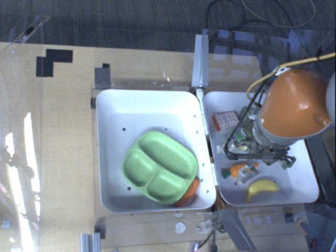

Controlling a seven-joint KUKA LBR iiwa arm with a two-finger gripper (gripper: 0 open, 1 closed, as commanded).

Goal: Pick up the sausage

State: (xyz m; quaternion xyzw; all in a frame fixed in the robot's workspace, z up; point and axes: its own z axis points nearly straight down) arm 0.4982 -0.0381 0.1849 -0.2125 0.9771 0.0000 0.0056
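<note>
The grey two-finger gripper (247, 164) hangs low in the right white bin (310, 193); its state cannot be told. A small orange piece (237, 169) beneath, perhaps the sausage, lies beside a yellow banana (262, 188).

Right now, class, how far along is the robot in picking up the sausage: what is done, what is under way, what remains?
Done: nothing that I can see; everything lies on a bin floor. Under way: the pincer hangs low in the right bin, beside an orange item and above the banana. Left: the grasp and the lift. I cannot tell which item is the sausage.
</note>
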